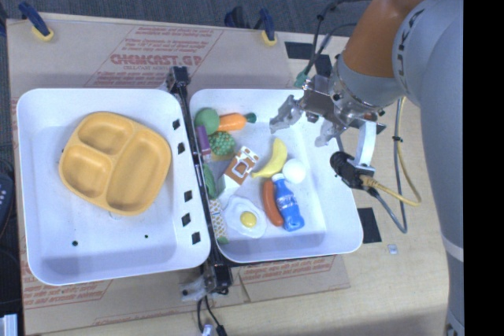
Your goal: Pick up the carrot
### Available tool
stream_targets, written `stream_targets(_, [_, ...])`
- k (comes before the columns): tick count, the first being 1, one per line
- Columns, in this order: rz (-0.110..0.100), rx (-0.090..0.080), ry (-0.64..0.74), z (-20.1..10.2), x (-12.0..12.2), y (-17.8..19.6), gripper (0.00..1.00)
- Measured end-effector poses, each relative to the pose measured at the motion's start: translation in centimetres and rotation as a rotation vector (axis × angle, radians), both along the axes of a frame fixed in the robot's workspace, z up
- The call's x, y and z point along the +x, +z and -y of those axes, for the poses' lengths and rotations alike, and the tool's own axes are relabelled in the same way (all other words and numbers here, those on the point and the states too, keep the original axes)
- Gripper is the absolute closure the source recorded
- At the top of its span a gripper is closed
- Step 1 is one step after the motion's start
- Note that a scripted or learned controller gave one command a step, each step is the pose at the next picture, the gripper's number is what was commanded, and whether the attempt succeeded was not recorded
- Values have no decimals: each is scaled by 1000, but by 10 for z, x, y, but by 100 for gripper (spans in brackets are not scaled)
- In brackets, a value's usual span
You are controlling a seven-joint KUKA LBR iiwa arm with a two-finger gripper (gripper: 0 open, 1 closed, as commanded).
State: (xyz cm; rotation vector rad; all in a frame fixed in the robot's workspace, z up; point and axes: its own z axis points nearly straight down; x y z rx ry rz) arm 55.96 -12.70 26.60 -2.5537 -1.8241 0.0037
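While hanging over the right bin [339,236] at about 2 o'clock, gripper [303,122] sits spread open with nothing between the fingers. From the camera view: carrot [232,122] lying at roughly 10 o'clock in that bin, green tip toward the gripper, well apart from it. Packed tight there tbh, with a green veggie [207,120] touching its far end and a knobbly green piece [223,143] just below. Best bet probably: come in low, line up across the orange body, close mid-length. Watch the banana [275,159] at 5 o'clock of the carrot.
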Motion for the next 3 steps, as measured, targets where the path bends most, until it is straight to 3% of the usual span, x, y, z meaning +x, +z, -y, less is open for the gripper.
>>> stream_targets(1, [-1, 0, 56, -32, 61, -67, 0])
stream_targets(2, [1, 0, 119, -35, 93, -162, 0])
stream_targets(3, [-2, 1, 126, -36, 93, -152, 100])
